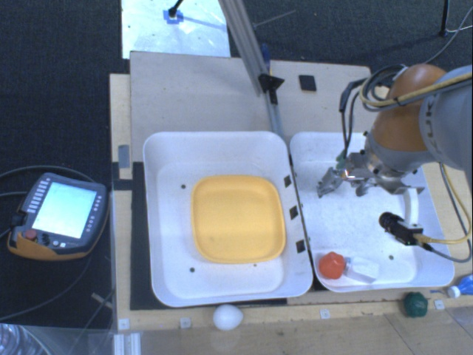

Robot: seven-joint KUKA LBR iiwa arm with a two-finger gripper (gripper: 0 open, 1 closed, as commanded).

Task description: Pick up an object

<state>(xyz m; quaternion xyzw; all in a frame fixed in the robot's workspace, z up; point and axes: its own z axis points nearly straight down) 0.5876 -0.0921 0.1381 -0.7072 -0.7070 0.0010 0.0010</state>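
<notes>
Dark carpet surrounds a pale counter [199, 87] that carries two shallow white bins side by side. In the left bin [166, 272] lies a square yellow plate [238, 217], flat and roughly centred. The right bin [436, 276] holds a small orange-red object [332, 265] near its front left corner, touching a whitish item [362, 271] just beside it. The grey arm with its orange band [403, 113] reaches in from the right, and the gripper [341, 181] hangs over the back part of the right bin, well apart from the orange-red object. Its fingers [326, 184] look spread apart with nothing between them. A white egg-shaped object [228, 317] rests on the counter in front of the left bin, a dark green ball [415, 304] sits near the right bin's front corner, and a teach pendant [58, 214] lies on the floor at left.
</notes>
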